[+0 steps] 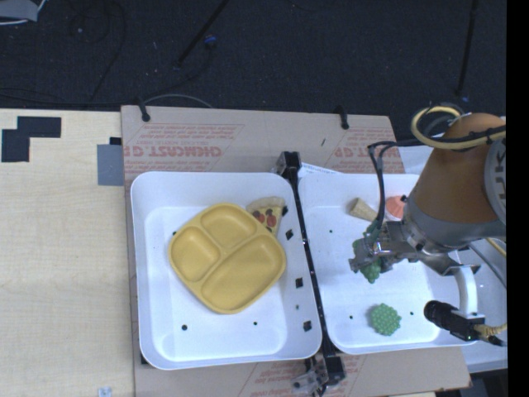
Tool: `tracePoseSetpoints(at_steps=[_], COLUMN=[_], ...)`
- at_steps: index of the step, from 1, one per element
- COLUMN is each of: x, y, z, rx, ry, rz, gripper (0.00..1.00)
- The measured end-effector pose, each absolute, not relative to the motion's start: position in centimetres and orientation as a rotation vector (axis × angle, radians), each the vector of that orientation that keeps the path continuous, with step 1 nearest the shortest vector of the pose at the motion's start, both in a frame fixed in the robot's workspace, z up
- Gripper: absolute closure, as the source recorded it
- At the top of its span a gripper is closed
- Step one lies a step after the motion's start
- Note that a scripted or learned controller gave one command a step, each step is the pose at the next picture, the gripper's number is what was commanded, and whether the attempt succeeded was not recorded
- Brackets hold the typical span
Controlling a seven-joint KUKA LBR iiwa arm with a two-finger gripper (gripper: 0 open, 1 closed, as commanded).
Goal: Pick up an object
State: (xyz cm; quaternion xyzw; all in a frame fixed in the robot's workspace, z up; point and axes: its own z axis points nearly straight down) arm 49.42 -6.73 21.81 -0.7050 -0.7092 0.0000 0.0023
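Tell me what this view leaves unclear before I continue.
All in the camera view:
1. Pizza slice: part hidden by the plate.
2. Red thing: mostly hidden behind the arm.
3. Green piece at the pincer: too small and blurred to tell whether it is gripped.

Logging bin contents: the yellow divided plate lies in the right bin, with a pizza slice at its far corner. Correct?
No. The camera view shows the yellow divided plate in the left bin, not the right; the pizza slice is at its far corner.
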Motion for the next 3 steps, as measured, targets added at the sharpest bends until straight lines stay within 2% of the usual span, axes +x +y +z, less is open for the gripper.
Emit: tracePoseSetpoints(at_steps=[1, 2, 3], x=[48.2, 49.0, 48.0], y=[-1.2, 4.2, 9.4], z=[22.6, 23.0, 23.7], rx=[-2.211, -2.213, -2.213], ry=[-2.224, -2.225, -2.226], rz=[0.002, 0.002, 0.003], gripper=[1.00, 1.00, 1.00])
